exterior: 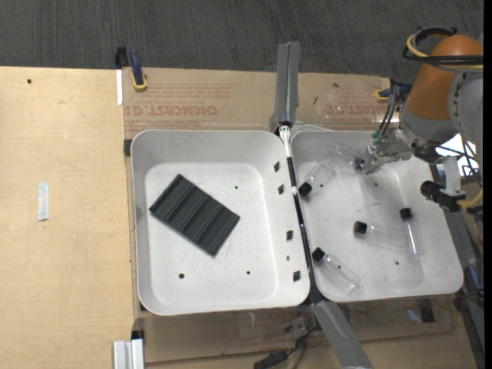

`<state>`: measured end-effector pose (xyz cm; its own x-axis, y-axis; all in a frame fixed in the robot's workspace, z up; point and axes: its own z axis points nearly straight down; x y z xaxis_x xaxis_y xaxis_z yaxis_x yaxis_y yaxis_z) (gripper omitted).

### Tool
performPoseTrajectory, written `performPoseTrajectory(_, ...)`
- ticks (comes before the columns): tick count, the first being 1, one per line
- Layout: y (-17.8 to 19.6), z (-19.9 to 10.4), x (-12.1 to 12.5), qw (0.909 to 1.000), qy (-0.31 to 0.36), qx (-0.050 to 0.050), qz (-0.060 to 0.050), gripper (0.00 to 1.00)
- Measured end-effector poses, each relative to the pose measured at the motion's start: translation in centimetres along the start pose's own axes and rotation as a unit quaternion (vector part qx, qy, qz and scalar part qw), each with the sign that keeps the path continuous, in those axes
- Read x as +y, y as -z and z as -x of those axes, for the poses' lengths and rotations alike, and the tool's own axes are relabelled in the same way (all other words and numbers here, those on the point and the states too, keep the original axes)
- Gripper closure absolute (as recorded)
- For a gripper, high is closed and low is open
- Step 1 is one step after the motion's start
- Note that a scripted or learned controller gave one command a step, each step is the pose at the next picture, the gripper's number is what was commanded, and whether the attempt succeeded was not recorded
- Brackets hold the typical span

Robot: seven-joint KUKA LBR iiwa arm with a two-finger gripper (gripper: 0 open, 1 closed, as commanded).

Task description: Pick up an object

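While my claw (367, 162) hangs low at the right bin's (453, 279) far edge, grip state unreadable, nothing is lifted; nearest capped clear vial (314, 181) lies just left.

Arm (450, 83): cut off by the right edge. Gripper (367, 164), over the right bin (438, 283): too small to read. 4 clear, black-capped vials in that bin: bodies nearly lost against white.

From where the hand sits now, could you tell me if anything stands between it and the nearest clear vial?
Nothing visible does. The hand sits over the right bin, and the bare white floor separates it from the black-capped vial below it.
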<state>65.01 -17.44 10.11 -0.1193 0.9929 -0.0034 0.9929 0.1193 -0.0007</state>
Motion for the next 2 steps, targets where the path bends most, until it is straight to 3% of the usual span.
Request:
performPoseTrajectory(1,10.5,-3.8,1.4,0.9999,0.012,0.001,0.001,1.0)
performPoseTrajectory(2,12.5,-8.0,1.9,1.0,0.009,0.001,0.001,1.0)
